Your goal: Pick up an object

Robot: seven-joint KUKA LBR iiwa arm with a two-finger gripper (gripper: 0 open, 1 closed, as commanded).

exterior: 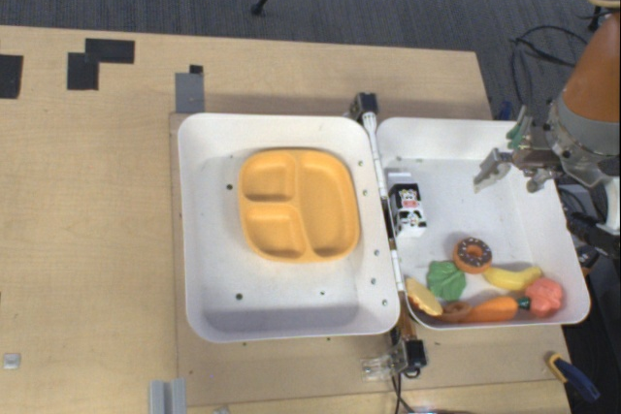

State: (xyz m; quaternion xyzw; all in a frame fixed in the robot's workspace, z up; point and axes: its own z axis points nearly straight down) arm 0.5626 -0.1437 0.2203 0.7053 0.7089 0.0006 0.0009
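The right bin (441, 155) holds toy food along its near edge: a brown donut (473, 254), a green leafy piece (446, 279), a yellow banana (511, 277), an orange carrot (491, 309), a pink piece (546, 296) and a yellow piece (422, 297). A small black and white box (408, 206) lies by the bin's left wall. My gripper (514, 172) hangs over the bin's far right part, open, with nothing between its fingers. It stands well above and behind the toys.
The left bin (209, 208) carries a yellow divided plate (296, 205). Black markers (97, 61) lie on the wooden bench at the far left. Cables run beside the right bin's right edge (582, 238).
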